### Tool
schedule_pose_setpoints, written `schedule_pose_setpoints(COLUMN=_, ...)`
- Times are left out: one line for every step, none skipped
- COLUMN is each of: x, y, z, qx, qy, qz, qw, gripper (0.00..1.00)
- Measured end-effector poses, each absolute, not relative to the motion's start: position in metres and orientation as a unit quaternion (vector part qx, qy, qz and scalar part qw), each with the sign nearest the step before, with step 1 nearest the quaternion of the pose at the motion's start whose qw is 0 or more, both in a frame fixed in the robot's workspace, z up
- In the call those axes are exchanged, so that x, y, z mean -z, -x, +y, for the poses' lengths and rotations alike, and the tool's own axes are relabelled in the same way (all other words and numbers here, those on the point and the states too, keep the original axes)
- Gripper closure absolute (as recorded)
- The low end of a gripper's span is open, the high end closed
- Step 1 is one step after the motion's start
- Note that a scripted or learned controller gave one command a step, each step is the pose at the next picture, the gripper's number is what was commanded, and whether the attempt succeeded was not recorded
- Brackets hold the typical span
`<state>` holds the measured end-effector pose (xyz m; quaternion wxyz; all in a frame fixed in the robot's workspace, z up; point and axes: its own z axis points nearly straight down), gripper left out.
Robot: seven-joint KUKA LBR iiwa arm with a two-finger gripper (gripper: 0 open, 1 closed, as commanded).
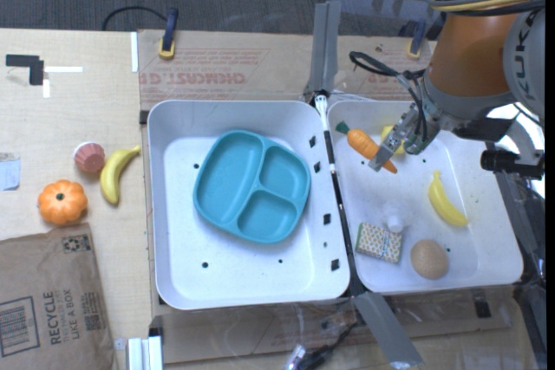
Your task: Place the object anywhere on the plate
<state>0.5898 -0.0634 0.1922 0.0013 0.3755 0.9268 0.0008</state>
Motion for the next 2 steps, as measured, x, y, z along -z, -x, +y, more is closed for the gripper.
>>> schedule_pose_setpoints(x=-0.1911, y=-0.5905, z=0.0021, qx=0.0001, qy=-0.225, qz=0.974, qw=0.000, gripper=1.00)
schedule_pose_setpoints(x=-0.1912, y=-0.5905, z=0.0018, qx=0.0001, qy=-0.225, qz=0.974, qw=0.000, gripper=0.00)
